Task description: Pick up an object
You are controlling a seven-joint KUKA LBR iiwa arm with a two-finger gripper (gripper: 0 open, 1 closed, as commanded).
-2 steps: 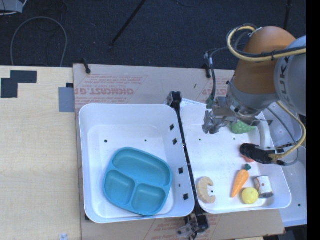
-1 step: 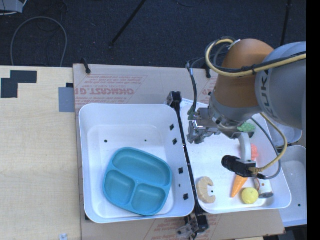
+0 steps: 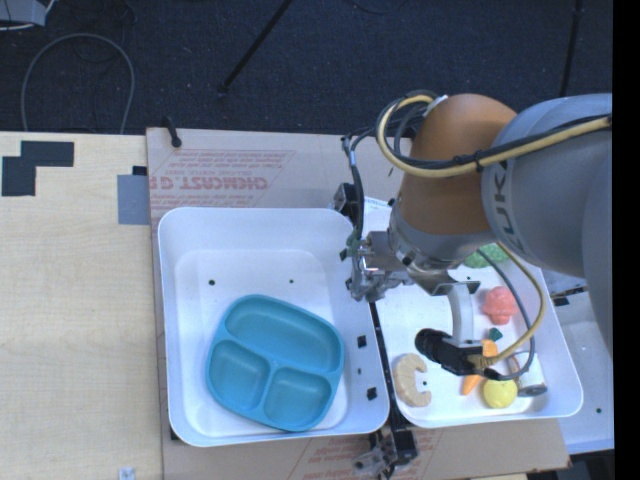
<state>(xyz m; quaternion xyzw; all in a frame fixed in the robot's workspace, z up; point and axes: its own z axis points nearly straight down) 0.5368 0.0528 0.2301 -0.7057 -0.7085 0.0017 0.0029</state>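
Nearest cam: front rims of L bin (image 3: 165,368) and R bin (image 3: 572,393), side by side on printed cardboard sheet (image 3: 230,173).

Just behind L rim, flat on bin floor: blue 3-compartment tray (image 3: 275,363), turned corner-wise, in near half of that bin.

In R bin, near corner on view-L side: cream C-shaped piece (image 3: 410,381), opening twd view-R. Same front strip, further view-R: small orange piece (image 3: 470,384), then yellow ball (image 3: 499,394). Those two just beside each other; touching or not, can't tell.

Further back in R bin: pink lumpy obj (image 3: 498,304), well apart from cream piece. Behind that: green obj (image 3: 490,259), mostly hidden under arm.

Gripper (image 3: 363,276) low over seam btwn the two bins, mid-depth, at R bin's view-L wall. How wide it stands: can't tell, too dark & cluttered.

Rel. to gripper:
- cream piece closest, nearer cam & slightly view-R
- orange piece & yellow ball further view-R, nearer cam
- pink obj view-R at approx same depth
- green obj view-R, a bit further back
- blue tray view-L & nearer cam, across the rim

Above gripper: orange band (image 3: 455,158) & grey arm (image 3: 560,188), reaching in from view-R, covering back of R bin.

Farthest: pale wooden bench top (image 3: 70,298) at view-L, dark carpet w/ cables (image 3: 200,38) beyond.
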